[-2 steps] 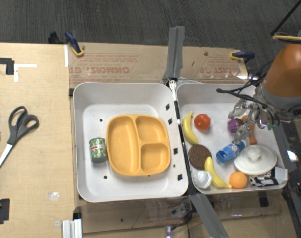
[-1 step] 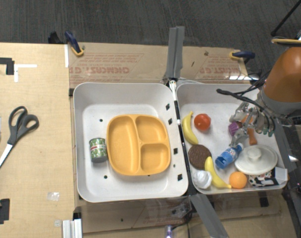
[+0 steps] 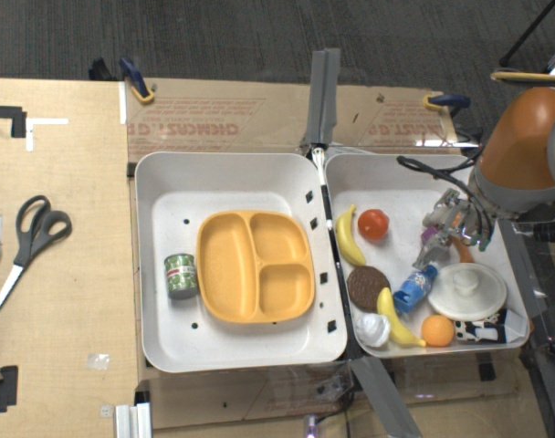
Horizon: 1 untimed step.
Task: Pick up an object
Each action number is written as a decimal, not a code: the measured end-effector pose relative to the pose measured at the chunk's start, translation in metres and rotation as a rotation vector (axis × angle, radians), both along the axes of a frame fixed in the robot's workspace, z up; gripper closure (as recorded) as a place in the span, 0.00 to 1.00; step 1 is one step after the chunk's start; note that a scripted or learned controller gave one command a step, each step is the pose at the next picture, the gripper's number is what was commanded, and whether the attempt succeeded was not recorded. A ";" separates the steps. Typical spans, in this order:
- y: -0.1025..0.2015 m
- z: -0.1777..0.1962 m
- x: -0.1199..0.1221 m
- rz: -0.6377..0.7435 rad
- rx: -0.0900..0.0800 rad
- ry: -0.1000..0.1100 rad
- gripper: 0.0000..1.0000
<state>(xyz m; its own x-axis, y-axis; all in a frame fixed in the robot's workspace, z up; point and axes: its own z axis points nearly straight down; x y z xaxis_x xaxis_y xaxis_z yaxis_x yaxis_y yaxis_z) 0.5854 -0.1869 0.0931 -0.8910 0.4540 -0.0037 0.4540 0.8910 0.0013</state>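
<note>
Gripper [image 3: 439,233] just above blue bottle [image 3: 414,286], right of tomato [image 3: 373,224]; finger spread unclear, no telling if anything held.

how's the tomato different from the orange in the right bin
Colour: the tomato is red, the orange is orange. 
Place: the tomato lies toward the far side of the right bin, beside the upper banana; the orange lies by the near wall, next to the lower banana. 
Top: the tomato shows a small green stem spot, the orange looks plain. 
Both are round, of similar size.
</note>
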 end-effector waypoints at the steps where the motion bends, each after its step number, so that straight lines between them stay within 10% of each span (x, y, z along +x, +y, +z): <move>1: 0.017 0.000 -0.046 -0.112 0.001 -0.002 0.00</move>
<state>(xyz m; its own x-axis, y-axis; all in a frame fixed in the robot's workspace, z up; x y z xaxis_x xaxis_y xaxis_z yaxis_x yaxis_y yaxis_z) 0.5390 -0.1703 0.0934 -0.8347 0.5507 -0.0049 0.5507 0.8347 0.0027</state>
